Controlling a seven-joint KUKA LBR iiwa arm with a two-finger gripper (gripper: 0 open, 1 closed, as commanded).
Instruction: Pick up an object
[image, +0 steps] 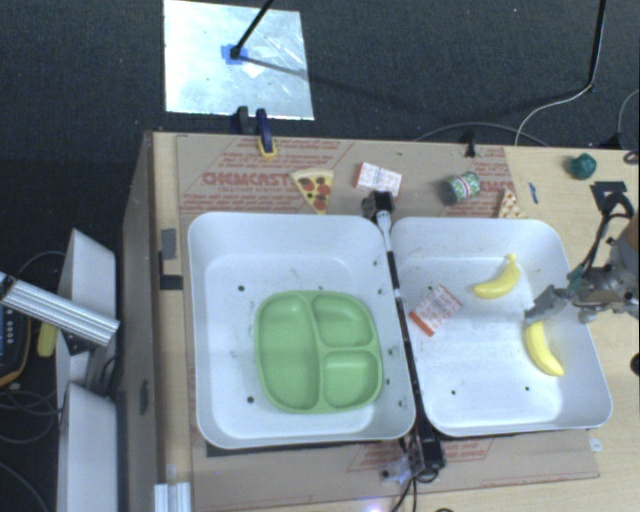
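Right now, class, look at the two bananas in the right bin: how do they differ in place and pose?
The upper banana lies near the bin's middle, slanting up to the right; the lower banana lies by the right wall, slanting down to the right. The upper banana lies apart from the end effector; the lower banana sits just below it. Both are yellow, curved, and rest on the floor of the right bin.
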